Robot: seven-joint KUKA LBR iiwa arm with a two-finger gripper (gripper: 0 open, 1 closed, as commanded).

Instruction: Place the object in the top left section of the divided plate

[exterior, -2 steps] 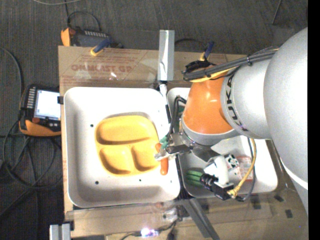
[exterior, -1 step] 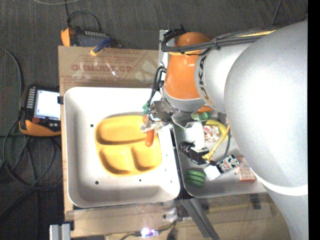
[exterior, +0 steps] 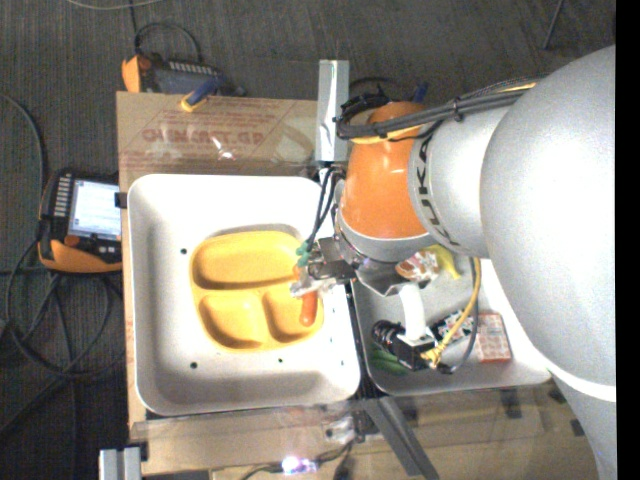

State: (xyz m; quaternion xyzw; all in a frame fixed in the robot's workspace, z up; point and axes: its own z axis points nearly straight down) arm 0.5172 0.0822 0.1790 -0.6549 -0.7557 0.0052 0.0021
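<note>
Whether the jaws are open or closed, I cannot tell; the gripper (exterior: 312, 273) is small and partly hidden under the orange band of the arm (exterior: 385, 193). It hangs over the right edge of the yellow divided plate (exterior: 240, 263), which lies in the left white bin (exterior: 160, 298). An orange carrot-like object (exterior: 307, 309) is just below the gripper, over the plate's lower right section; I cannot say if it is held or lying there. To do this step well, I think the object should be gripped firmly, lifted clear of the dividers, carried over the large upper section toward its left side, and released low.
</note>
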